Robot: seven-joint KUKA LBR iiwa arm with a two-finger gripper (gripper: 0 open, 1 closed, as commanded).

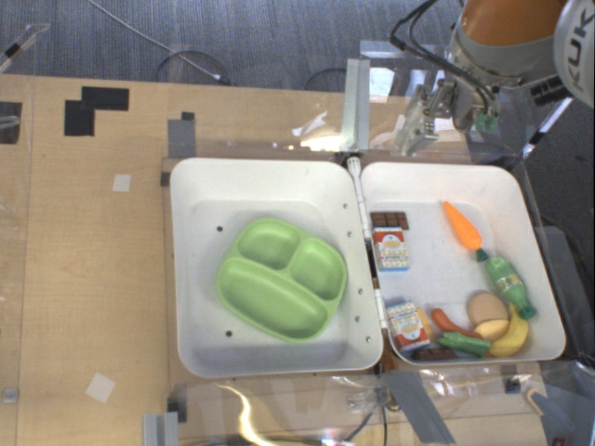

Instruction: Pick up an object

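Note:
My gripper [444, 119] hangs above the far rim of the right bin [521, 193], under the orange-banded wrist, with its fingers apart and nothing between them. Below it in that bin lie a brown chocolate bar [390, 220], a small carton [392, 249], an orange carrot [462, 225] and a green bottle [505, 282]. In the near corner are piled a beige egg-shaped item [487, 308], a banana [511, 333], a second carton [406, 323], a red sausage-like piece [446, 321] and a dark green vegetable [463, 343].
The left bin [200, 203] holds a green divided plate [282, 279]. A metal post [354, 105] stands behind the divider between the bins. The wooden benchtop [84, 249] stretches to the left.

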